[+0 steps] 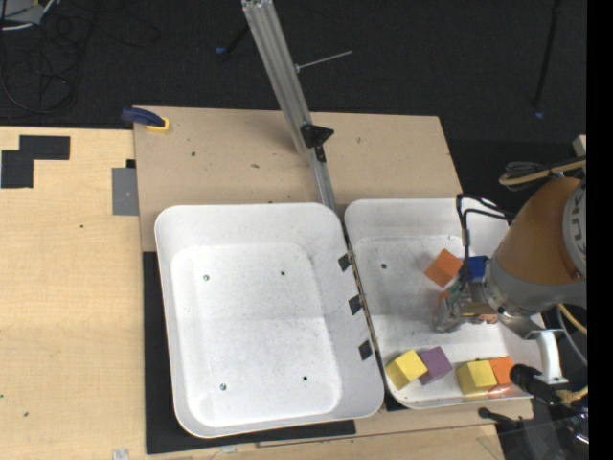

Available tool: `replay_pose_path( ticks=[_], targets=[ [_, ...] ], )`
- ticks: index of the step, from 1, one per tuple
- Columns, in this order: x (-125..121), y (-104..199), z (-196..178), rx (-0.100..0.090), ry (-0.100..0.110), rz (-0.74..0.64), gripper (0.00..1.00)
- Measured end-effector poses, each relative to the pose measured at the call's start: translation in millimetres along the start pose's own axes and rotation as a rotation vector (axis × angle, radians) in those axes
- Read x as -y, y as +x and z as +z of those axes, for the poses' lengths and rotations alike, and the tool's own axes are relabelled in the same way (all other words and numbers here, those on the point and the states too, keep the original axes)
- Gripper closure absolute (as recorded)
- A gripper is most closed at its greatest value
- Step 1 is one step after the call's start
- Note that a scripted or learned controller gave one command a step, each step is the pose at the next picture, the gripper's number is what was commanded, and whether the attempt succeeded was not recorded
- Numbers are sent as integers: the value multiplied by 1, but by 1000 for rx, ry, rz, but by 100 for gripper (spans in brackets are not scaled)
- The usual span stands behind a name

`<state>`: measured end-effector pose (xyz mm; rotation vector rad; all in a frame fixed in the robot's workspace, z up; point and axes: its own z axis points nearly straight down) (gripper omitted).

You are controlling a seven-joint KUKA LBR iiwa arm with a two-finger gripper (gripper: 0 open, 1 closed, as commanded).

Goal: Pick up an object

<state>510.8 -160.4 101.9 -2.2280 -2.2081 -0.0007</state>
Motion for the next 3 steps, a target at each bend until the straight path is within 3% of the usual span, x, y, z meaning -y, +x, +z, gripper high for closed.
replay_pose_path(
  ticks=[1,3],
  targets=[
    [-8,-3,-46,4,-5,-10,100],
    [-1,-6,-135,4,-6,-10,100]
  ],
)
